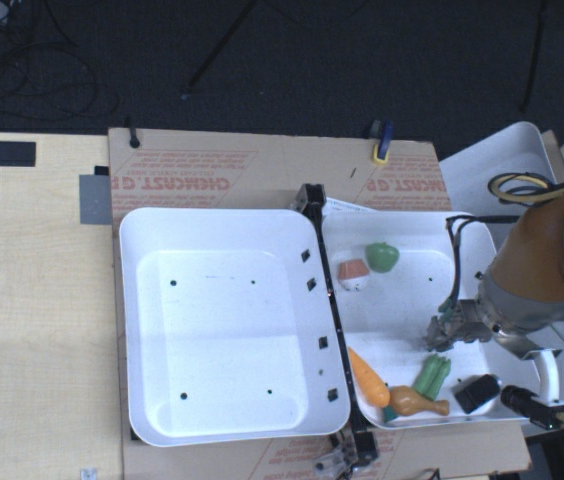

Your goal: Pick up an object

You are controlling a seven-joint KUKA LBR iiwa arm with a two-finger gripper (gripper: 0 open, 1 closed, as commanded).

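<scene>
The right bin [402, 238] holds several small things. A green round piece [383, 257] and a red and white piece [353, 272] lie near its back. An orange carrot [368, 376], a tan pear-shaped piece [417, 402], a green cylinder [430, 376] and a black block [476, 393] lie along its front edge. My gripper [444, 334] hangs low over the bin's right middle, just behind the green cylinder. Nothing shows between its fingers.
The left bin [142, 268] sits beside the right one, with a black divider [324, 308] between them. Both rest on brown cardboard [262, 168]. The arm's grey body with its orange band [537, 258] leans in over the right bin's right rim.
</scene>
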